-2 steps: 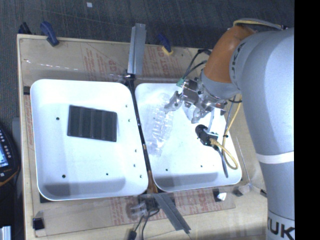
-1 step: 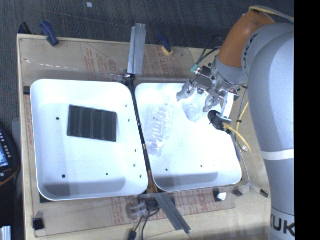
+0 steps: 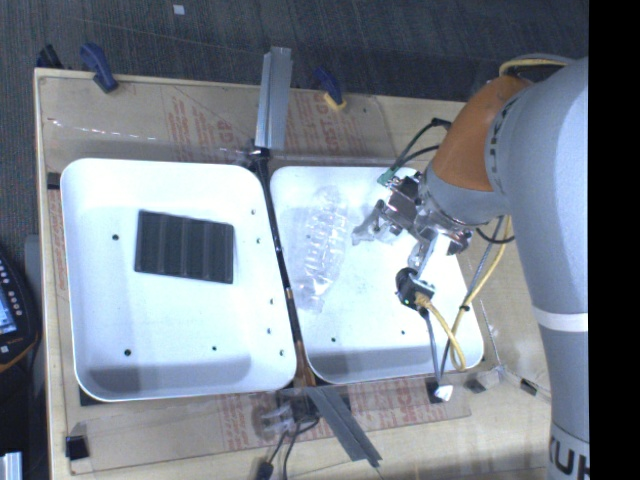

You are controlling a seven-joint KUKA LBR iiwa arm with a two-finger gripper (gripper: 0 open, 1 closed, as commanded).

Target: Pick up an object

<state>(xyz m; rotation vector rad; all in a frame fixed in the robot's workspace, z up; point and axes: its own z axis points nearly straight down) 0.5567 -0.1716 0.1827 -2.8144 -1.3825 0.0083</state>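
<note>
tool (image 3: 372, 230) | opening cannot be told | over right bin (image 3: 385, 368) | just beside clear plastic bottle (image 3: 320, 248)

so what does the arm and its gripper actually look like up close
The arm is a thick, smooth grey tube with an orange band above the wrist and a white stripe lower down. The gripper is a small metal assembly with a green part on top. Black and yellow cables loop from the wrist.

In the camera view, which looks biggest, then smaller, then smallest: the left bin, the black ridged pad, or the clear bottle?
1. Left bin, biggest.
2. Black pad.
3. Clear bottle, but its see-through edges are faint, so it and the pad look close.
</note>
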